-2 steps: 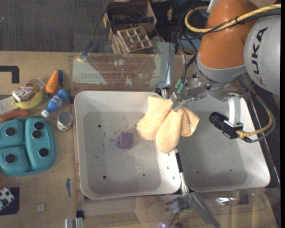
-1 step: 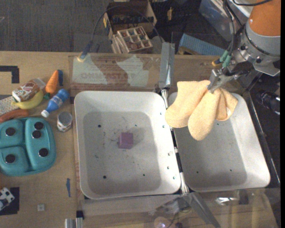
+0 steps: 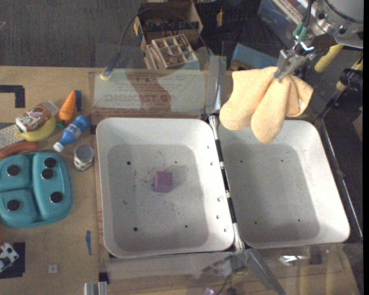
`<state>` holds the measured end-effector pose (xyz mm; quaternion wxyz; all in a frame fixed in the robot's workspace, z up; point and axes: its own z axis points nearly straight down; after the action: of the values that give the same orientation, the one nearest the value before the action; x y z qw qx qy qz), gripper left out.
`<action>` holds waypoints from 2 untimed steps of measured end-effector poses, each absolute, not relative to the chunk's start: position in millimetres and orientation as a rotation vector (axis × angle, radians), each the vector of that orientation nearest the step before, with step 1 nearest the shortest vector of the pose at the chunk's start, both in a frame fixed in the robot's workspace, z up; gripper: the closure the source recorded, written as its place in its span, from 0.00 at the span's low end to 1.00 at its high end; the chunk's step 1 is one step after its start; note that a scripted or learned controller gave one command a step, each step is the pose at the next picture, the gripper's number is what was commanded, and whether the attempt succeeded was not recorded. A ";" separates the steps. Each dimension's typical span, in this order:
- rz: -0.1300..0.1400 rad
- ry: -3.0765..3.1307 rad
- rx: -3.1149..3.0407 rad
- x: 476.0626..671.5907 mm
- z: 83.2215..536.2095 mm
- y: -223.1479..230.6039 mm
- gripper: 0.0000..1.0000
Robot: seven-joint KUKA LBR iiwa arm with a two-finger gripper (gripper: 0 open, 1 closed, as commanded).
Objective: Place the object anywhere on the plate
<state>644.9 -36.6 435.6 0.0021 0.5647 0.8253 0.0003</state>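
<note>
Grey arm (image 3: 340, 14) enters at upper right, wrist angled down-left; two-finger metal gripper (image 3: 283, 70) raised above far edge of right bin, fingers pinched on top of limp yellow cloth (image 3: 265, 103) hanging below it

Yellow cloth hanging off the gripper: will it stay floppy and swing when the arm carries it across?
Probably floppy: the soft yellow cloth hangs in drooping lobes from the gripper. Likely light, and apt to sway and land crumpled. It is pinched near one edge, so it might slip.
</note>
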 end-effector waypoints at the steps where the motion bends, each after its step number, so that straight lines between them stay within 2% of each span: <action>1: 0.000 2.564 1.812 601.7 337.1 -22.1 1.00; 2: -0.002 2.436 1.987 631.0 256.1 85.7 1.00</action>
<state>631.0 85.7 256.1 -0.0008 0.6321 0.7749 -0.0008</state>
